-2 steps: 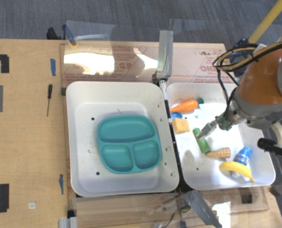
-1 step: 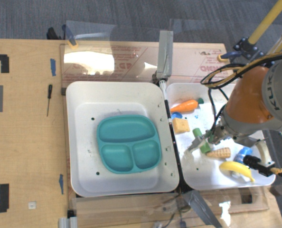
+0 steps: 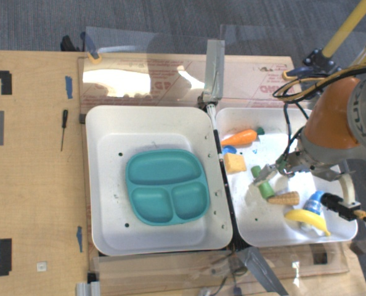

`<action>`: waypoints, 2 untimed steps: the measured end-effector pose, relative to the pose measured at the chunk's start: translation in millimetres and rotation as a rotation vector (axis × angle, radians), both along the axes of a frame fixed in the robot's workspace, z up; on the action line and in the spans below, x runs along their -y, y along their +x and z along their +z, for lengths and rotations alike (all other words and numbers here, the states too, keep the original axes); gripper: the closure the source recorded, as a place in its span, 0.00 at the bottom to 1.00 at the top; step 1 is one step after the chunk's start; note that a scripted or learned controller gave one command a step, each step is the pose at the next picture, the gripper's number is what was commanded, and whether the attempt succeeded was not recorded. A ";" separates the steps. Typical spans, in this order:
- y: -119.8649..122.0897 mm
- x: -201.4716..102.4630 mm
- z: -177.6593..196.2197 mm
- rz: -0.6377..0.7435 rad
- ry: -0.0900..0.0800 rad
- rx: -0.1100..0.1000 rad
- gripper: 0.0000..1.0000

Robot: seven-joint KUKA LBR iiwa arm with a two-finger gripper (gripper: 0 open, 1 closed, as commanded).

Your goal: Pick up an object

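The gripper [image 3: 264, 176] hangs low in the right bin [image 3: 349, 230], near its left wall, fingers apart around nothing I can see. Close around it lie a green piece [image 3: 266, 191], a waffle cone [image 3: 283, 198], a cheese wedge [image 3: 235, 163] and a carrot [image 3: 241, 137]; a banana [image 3: 307, 220] lies toward the front rim.

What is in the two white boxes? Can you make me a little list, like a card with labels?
left bin: a teal divided plate
right bin: carrot, yellow block, green piece, waffle cone, banana, blue item
arm: reaches in from the right, over the right bin
gripper: low, beside the green piece; grasp unclear
plate contents: nothing on it
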State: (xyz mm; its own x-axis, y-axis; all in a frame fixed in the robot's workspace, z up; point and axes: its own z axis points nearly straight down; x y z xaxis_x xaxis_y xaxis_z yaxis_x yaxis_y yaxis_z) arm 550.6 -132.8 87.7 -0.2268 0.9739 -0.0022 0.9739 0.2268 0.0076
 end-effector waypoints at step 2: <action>1.9 0.1 12.1 0.000 -0.002 0.007 1.00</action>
